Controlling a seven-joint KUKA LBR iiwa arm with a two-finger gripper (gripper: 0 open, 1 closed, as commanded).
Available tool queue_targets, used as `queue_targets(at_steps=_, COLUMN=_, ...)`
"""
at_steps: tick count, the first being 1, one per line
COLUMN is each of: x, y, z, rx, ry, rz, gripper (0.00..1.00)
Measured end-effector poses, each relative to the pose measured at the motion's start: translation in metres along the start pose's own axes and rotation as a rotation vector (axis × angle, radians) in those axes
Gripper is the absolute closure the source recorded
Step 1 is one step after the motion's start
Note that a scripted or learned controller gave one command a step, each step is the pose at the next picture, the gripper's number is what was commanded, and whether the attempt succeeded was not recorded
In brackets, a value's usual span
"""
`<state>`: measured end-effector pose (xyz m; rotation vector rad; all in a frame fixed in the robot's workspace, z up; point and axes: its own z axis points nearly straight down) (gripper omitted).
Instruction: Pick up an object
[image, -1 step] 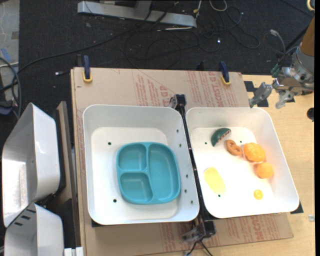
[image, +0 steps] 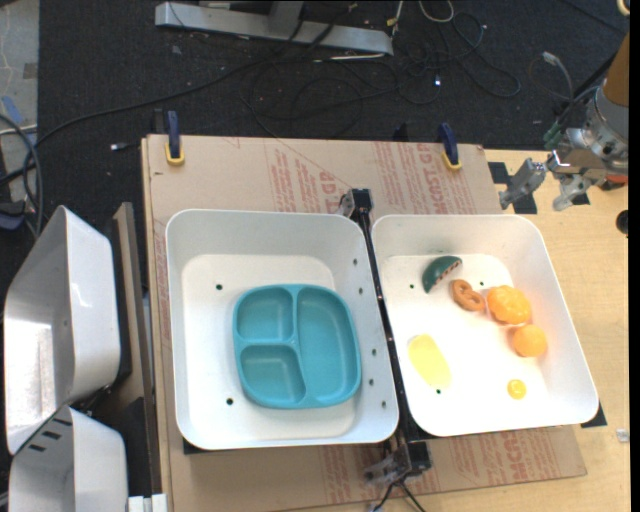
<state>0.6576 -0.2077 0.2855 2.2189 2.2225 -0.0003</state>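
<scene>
Your hand (image: 545, 187) sits at the upper right of the view, above the worktop (image: 300, 165) and outside the far right corner of the right bin (image: 568, 330). Its two fingers (image: 522, 184) are spread apart with nothing between them; you can see bare worktop through the gap. The grey wrist runs off the right edge of the view.

Just below and left of your hand, inside the right bin near its far wall, lies a dark green curved piece (image: 440, 270). Beside it, toward the bin's middle, is a small brown ring-shaped piece (image: 465, 294), touching or nearly touching a larger orange lump (image: 509, 305). A second, rounder orange piece (image: 528, 342) lies just nearer the camera from that. A small yellow bit (image: 516, 389) rests near the bin's near right corner, and a pale yellow oblong piece (image: 429, 360) lies toward the bin's left side, well apart from the orange things.

The left bin (image: 190, 300) holds a teal divided plate (image: 296, 346) with three compartments. Two clamps (image: 174, 140) grip the far edge of the worktop. Cables (image: 330, 90) trail across the dark floor beyond.
</scene>
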Motion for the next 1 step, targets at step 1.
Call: queue_targets(at_steps=1, x=0.0065, y=-0.0080, z=0.0553, rx=0.004, ry=0.001, rz=0.002, gripper=0.00)
